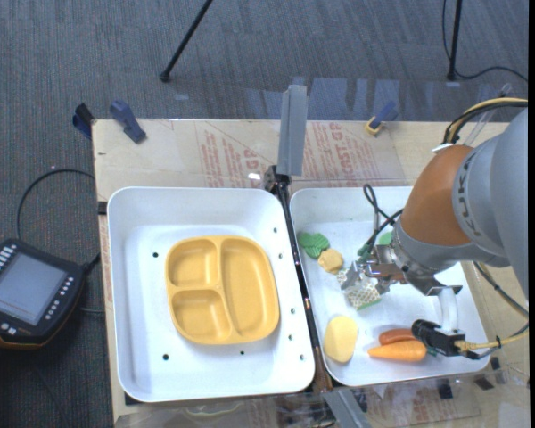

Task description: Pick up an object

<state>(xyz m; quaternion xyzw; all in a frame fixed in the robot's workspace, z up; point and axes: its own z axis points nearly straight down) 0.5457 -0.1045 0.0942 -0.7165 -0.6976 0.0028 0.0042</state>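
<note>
My gripper (360, 285) is low in the right bin (339, 210), near its middle, with the arm coming in from the right. Just left of the gripper lie a small yellow piece (331, 260) and a green leafy item (314, 243). A pale yellow rounded object (341, 338) rests near the bin's front left. An orange carrot (397, 352) lies at the front, with a red sausage-like piece (396, 335) right behind it. A small pale checkered thing (368, 297) sits at the gripper's tip; whether it is held is unclear.
The left bin (134, 230) holds a yellow divided plate (222, 289) in its middle. A grey post (292, 132) stands behind the seam between the bins. A teach pendant (22, 291) lies on the floor at far left.
</note>
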